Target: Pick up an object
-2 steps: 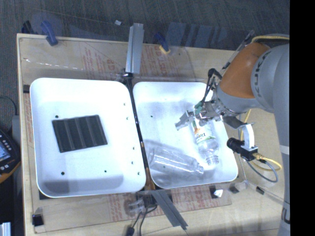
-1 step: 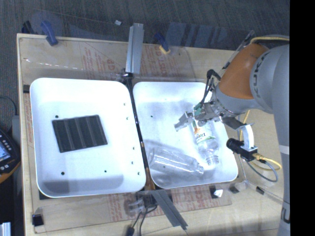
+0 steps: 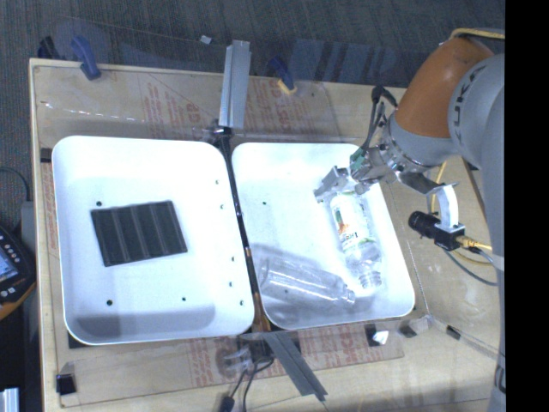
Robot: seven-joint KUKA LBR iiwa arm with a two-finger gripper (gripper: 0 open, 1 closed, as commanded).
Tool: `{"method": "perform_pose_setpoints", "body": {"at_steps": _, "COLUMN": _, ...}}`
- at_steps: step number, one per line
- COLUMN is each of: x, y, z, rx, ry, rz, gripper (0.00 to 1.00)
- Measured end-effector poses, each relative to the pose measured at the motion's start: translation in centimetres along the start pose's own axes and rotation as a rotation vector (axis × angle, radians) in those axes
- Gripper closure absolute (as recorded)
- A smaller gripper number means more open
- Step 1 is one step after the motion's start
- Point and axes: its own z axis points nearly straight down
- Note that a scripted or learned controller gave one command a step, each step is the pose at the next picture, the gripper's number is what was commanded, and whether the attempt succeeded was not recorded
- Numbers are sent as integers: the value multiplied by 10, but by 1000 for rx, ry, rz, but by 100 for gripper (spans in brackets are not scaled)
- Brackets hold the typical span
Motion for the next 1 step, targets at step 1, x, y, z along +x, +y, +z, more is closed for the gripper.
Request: {"method": "perform_pose_setpoints", "body": {"at_steps": 1, "x": 5, "y": -21, "z": 16, "rx": 4, "ry": 2, "rz": -114, "gripper": 0}}
